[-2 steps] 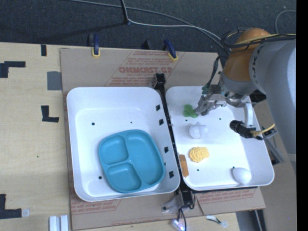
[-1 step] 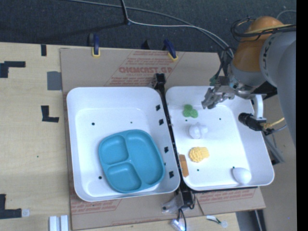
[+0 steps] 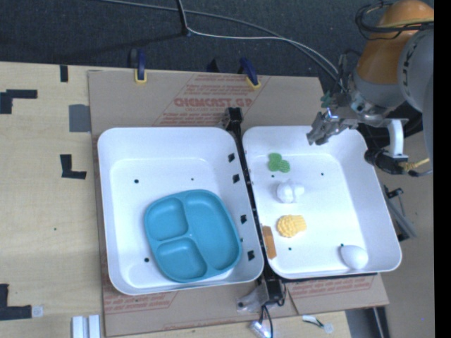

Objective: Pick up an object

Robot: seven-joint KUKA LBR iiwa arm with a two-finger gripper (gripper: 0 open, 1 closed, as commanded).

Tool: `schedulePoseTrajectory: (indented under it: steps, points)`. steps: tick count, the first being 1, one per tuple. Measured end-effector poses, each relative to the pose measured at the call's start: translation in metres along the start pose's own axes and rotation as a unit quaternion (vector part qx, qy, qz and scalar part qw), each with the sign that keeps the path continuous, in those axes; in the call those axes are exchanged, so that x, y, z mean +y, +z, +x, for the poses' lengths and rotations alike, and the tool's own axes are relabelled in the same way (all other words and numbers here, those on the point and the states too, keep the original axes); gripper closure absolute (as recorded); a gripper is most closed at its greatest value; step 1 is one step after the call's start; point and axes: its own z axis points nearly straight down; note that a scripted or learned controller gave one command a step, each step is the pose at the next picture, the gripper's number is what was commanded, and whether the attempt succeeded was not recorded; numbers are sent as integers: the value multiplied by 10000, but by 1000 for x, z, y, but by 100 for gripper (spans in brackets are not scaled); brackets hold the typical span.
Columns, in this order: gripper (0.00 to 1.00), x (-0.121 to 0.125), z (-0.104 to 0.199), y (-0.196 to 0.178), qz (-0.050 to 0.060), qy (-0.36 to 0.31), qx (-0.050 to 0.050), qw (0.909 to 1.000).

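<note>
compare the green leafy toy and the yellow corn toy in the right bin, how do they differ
The green leafy toy is green and lumpy in outline, while the yellow corn toy is yellow, rounded and ridged. The green one looks smaller than the yellow one. The green one lies toward the far side of the right white bin, nearer the gripper; the yellow one lies toward the near side. Both rest loose on the bin floor, untouched.

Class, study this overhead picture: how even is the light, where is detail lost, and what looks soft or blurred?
Camera view: light is even and soft, shadows faint; the white bins are so bright that the white egg-shaped item and the small white piece nearly vanish; the gripper looks soft, its fingers hard to make out; the blue tray is clear.
</note>
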Motion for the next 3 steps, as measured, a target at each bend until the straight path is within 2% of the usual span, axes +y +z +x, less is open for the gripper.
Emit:
schedulePoseTrajectory:
  steps: [1, 3]
  points:
    - [100, 0, 0, -18, 14, 0, 4, 10000]
    - [100, 6, 106, -34, 19, -22, 10, 10000]
